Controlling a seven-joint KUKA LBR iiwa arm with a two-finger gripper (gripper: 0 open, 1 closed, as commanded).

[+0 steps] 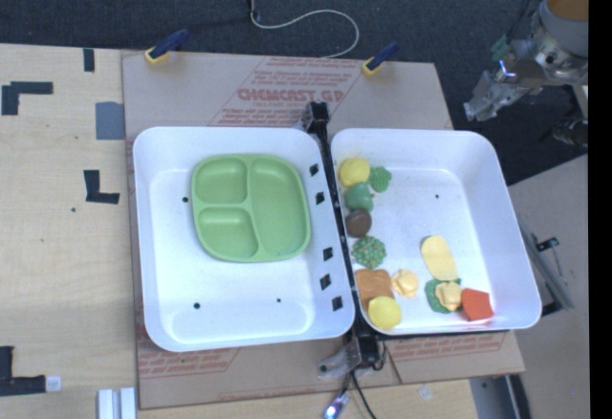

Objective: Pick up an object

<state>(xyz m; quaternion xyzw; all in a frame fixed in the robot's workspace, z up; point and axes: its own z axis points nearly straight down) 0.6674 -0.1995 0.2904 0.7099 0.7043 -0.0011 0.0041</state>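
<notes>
Gripper (488, 101) parked upper right, finger state unclear; best target is the isolated yellow piece (439, 257) in the right bin (478, 154).

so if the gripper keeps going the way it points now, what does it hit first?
The gripper points down-left from outside the right bin. Going on, it would likely meet that bin's far right rim or bare floor first; depth is unclear.

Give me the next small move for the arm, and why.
Probably bring the gripper left and down over the right bin. It sits outside the bin's far right corner, above the dark floor, while the toy food, such as the pale yellow piece, lies inside that bin.
</notes>
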